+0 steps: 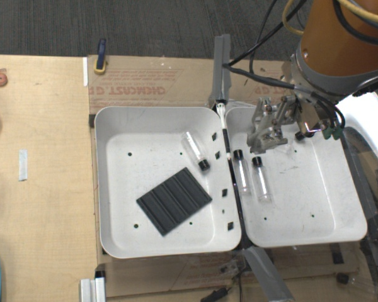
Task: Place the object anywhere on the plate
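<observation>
Two clear tubes (260,178) with black caps lie in the right bin (327,219), one tight against the wall. The ribbed black plate (174,201) sits in the left bin (113,168). The gripper (268,134) hovers above them, holding nothing; its opening is unclear. Round tubes could roll away or slip.

Vials (259,178) below gripper (268,137); right bin's (340,231) front clear

Both bins (107,168) look like smooth white plastic with a faint sheen. The ribbed plate (174,201) is matt dark grey. Three vials, one at its one o'clock (194,150), look like clear glossy plastic or glass with black caps. The end effector (268,131) is bare metal. The surface (44,168) is pale matt wood.
</observation>
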You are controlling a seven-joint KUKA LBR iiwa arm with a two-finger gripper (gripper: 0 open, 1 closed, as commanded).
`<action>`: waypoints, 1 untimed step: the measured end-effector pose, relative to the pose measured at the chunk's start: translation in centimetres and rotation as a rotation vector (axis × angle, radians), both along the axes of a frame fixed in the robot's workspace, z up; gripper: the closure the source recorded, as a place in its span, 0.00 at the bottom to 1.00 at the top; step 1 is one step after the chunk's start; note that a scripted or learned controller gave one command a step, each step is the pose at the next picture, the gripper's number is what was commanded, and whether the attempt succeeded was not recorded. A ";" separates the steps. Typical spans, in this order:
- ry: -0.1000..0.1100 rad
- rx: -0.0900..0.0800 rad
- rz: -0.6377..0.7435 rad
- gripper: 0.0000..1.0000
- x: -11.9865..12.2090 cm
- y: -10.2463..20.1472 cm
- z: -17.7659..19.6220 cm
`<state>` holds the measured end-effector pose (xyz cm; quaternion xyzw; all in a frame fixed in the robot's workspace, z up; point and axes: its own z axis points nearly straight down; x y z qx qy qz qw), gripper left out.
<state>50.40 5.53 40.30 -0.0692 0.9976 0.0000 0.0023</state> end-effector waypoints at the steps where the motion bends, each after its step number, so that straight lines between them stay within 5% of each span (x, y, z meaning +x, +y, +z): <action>1: 0.000 0.000 0.405 1.00 0.1 4.6 0.3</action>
